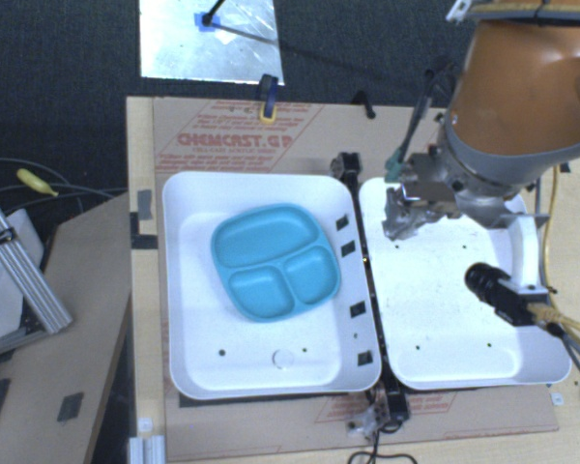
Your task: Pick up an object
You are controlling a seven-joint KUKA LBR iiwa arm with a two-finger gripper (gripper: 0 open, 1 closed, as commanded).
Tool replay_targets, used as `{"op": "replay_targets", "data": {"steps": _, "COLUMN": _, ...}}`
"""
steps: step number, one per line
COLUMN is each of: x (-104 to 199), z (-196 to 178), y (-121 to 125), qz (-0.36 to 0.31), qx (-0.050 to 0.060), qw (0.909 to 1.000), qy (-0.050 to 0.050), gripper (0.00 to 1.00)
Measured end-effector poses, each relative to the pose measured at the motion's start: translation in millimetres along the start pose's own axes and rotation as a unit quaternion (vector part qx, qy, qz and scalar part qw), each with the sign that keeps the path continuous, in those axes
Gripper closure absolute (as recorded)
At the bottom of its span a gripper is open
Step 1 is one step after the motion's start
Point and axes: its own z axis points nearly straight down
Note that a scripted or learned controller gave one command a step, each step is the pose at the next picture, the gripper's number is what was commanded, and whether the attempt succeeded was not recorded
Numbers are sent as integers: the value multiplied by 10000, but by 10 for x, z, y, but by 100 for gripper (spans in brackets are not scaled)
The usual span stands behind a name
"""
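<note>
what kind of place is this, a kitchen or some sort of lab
Most likely a robotics lab. A robot arm reaches over two white bins on a cardboard-covered bench, cables trail about, and the only dish is a blue plastic tray.

Arm (522, 75) low, wrist angled left

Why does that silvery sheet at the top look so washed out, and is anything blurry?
Camera view: the foil sheet mirrors overhead light, so it glares; the orange band, close to the lens, looks soft; the blue tray is sharp and evenly lit.
</note>
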Motion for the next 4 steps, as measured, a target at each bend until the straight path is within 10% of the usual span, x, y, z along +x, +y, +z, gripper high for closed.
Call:
{"op": "replay_targets", "data": {"steps": 3, "x": 441, "z": -165, "y": 48, "qz": -47, "qx": -34, "qw": 10000, "qy": 10, "gripper": 100}}
{"op": "replay_targets", "data": {"steps": 4, "x": -73, "z": -669, "y": 2, "qz": 19, "qx": -51, "qw": 10000, "qy": 5, "gripper": 100}}
